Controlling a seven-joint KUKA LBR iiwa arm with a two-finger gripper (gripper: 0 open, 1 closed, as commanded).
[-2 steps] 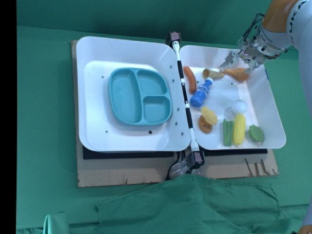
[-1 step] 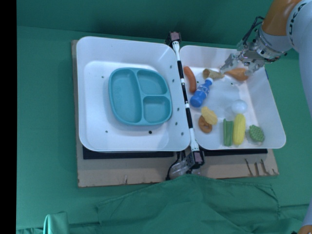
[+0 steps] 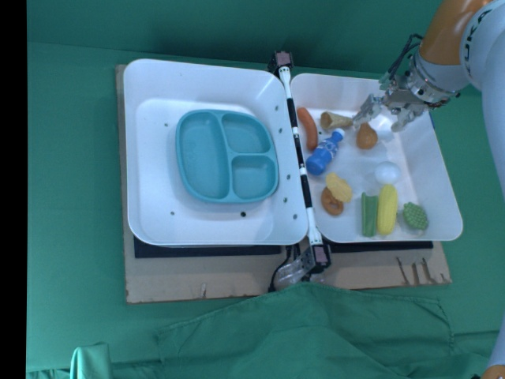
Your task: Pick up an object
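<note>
From above, the arm [image 3: 465, 22] reaches in over the far side of the right bin [image 3: 442, 172]. Its gripper [image 3: 388, 110] hangs with fingers spread apart and nothing between them, just above a brown pear-shaped toy [image 3: 366, 136]. Near it lie a cone [image 3: 334, 120], a sausage [image 3: 308, 127] and a blue bottle [image 3: 324, 153]. Nearer the front sit a white ball [image 3: 387, 172], a corn cob [image 3: 387, 208], a green pod [image 3: 368, 214] and a green lump [image 3: 415, 215]. The left bin [image 3: 158, 85] holds a teal divided plate [image 3: 226, 155]

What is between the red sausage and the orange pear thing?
In the camera view, a tan cone lies between the sausage and the pear, above the blue bottle.
</note>
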